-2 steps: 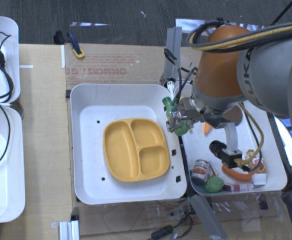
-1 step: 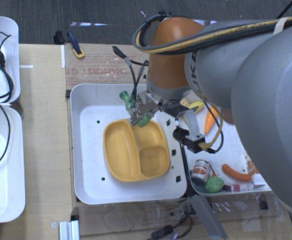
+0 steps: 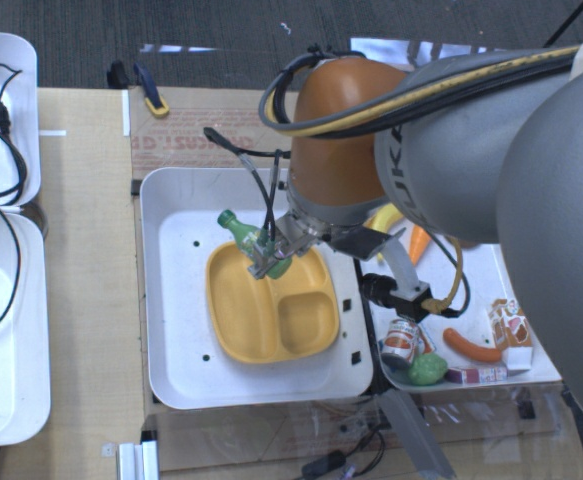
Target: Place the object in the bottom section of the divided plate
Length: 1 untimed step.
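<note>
Camera view, slanted from above: my pincer (image 3: 264,260) hangs over the 12 o'clock rim of the yellow divided plate (image 3: 261,318), pinching a green bottle (image 3: 243,233) approx. mid-body. Bottle's tilted, cap end toward 10 o'clock, lower end past my fingers (image 3: 261,265) toward 4 o'clock, above the plate's upper edge. Plate sits in the left white bin (image 3: 171,298), near its centre, one long section at 9 o'clock and smaller ones at 3 o'clock. Right bin (image 3: 541,368), partly under my arm, holds a soda can (image 3: 402,340), green round thing (image 3: 429,369), sausage (image 3: 471,346), carrot (image 3: 419,243), banana (image 3: 384,218), small carton (image 3: 506,320). Both bins rest on the desk (image 3: 81,268).
</note>
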### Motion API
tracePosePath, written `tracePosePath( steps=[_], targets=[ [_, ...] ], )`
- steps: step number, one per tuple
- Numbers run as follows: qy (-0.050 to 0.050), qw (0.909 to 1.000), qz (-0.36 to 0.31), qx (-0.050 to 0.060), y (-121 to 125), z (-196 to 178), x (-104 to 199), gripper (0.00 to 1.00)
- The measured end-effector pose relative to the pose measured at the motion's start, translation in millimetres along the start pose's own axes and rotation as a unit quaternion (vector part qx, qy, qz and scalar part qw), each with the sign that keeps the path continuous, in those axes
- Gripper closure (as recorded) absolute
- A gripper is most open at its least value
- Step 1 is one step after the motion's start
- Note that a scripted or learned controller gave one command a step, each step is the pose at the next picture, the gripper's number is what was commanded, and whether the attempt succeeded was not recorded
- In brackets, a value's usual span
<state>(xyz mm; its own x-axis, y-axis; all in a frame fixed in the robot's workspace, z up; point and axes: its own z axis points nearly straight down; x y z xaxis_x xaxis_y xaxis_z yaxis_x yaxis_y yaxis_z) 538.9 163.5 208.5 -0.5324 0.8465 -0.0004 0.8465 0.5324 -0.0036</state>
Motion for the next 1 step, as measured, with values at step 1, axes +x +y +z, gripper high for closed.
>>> tracePosePath(
  steps=[1],
  targets=[
    [0.000, 1.0000, 0.000, 0.000, 0.0, -0.1, 0.0, 0.00]
  ],
)
